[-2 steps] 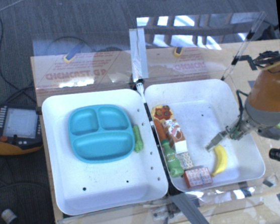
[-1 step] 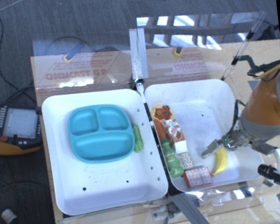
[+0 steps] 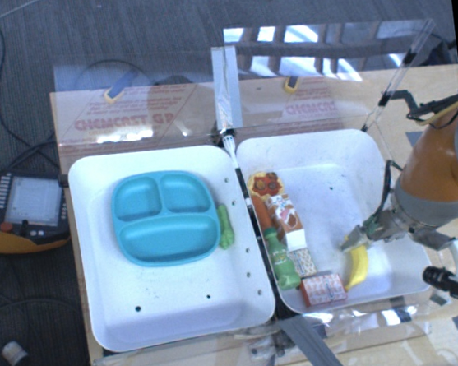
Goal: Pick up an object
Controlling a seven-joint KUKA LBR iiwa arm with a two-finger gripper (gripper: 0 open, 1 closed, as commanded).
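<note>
The pincer (whether spread or pressed together, I cannot tell) hangs just above the banana, seemingly approaching; next it must descend and clamp.

A blue plate sits in the left bin, and the gripper is just above a banana in the right bin.

Open floor across the right bin — toys crowd its left wall, a banana and arm block its lower right.
</note>
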